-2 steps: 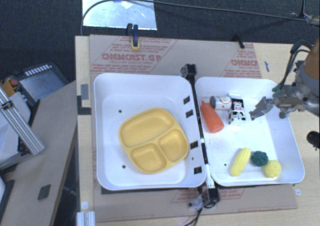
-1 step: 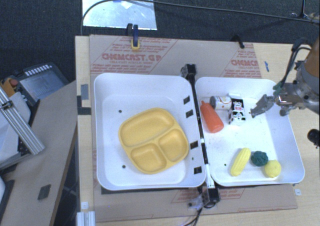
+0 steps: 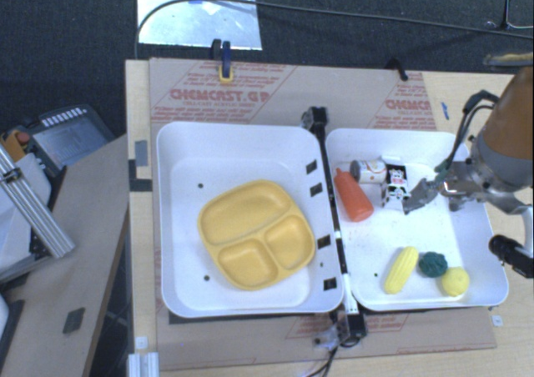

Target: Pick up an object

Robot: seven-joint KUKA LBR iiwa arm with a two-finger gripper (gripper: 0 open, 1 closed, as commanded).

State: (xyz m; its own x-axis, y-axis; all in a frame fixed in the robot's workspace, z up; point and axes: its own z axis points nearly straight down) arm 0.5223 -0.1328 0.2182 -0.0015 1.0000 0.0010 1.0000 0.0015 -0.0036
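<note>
Board (image 3: pixel 250 93) under bins printed CHEMCAST GP (red, mirrored at right), hand (image 3: pixel 415 198) by small box (image 3: pixel 395 182), grip state unclear.

a yellow divided tray (image 3: pixel 254 233) in the white left bin (image 3: pixel 179 200). the white right bin (image 3: pixel 480 242) has an orange carrot (image 3: pixel 353 195), yellow corn (image 3: pixel 400 269), a dark green ball (image 3: pixel 432 264) and a yellow lemon (image 3: pixel 455 281).

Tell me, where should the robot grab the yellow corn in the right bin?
Probably across the middle of the corn, coming straight down from above. It lies flat on the floor of the right bin, long and narrow, tilted slightly, so closing across its narrow width gives the surest grip. There is open floor on its left, and the green ball sits apart on its right, leaving room for the end effector.
</note>
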